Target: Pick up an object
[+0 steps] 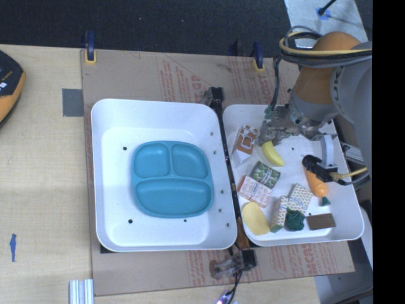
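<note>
while the left bin [101, 170] holds a blue divided plate [172, 178], the right bin [345, 230] holds small items; gripper [270, 135] over a yellow banana [273, 153] at far left, grip state unclear.

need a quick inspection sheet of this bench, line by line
surface: cardboard-covered bench bearing two shallow white bins, left bin and right bin
job's things: in right bin, yellow plastic banana, orange toy carrot, pale yellow lemon, dark green broccoli piece, small printed packets
clutter: blue three-compartment plate in left bin
grippers: claw low over right bin, just above banana
cables: yellow-black hose loop above wrist
surroundings: blue clamps on bench's far edge
</note>
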Motion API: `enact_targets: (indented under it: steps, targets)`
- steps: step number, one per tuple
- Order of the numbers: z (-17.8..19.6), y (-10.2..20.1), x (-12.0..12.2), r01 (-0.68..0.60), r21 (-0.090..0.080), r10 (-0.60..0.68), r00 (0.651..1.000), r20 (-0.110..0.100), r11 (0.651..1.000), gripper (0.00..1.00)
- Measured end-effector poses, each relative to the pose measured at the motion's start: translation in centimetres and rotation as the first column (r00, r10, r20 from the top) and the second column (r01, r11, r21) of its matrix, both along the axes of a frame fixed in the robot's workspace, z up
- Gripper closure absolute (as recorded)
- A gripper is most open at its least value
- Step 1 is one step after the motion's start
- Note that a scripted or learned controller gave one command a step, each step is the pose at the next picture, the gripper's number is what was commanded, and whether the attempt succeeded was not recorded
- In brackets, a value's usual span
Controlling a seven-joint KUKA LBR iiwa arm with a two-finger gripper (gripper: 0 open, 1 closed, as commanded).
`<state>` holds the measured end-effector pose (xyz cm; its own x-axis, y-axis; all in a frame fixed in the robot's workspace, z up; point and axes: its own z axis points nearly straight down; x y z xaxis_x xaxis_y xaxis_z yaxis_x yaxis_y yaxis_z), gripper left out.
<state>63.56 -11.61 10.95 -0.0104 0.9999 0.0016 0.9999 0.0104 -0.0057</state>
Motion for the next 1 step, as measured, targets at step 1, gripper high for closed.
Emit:
enact_targets:
  steps: [1]
  targets:
    - [9.46,3.11,-9.35,0.008,0.001,-0.008,1.000,-0.001,1.000,1.00]
